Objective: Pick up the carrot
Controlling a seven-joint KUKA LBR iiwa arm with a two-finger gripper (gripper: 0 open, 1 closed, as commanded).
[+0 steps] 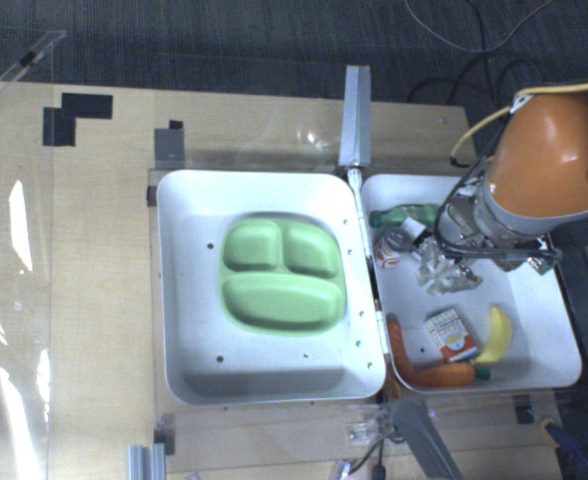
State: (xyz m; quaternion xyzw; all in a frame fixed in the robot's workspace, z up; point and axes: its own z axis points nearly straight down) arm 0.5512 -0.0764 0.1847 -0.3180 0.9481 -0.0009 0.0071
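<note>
One carrot (440, 375), stiff and light-looking, lies along the right bin's (564, 368) front edge; I'd grip mid-length. Tool (450, 273) state: cannot tell.

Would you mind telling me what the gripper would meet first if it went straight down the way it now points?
Probably bare floor of the right-hand white bin. The gripper points down over a free patch, above the small white and orange carton and away from the orange carrot. Depth is unclear.

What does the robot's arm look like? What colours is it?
The arm is grey, with a big, rounded, shiny orange band above the wrist. Thin yellowish and dark cables curve along its side. The gripper at its tip is small, silvery metal.
</note>
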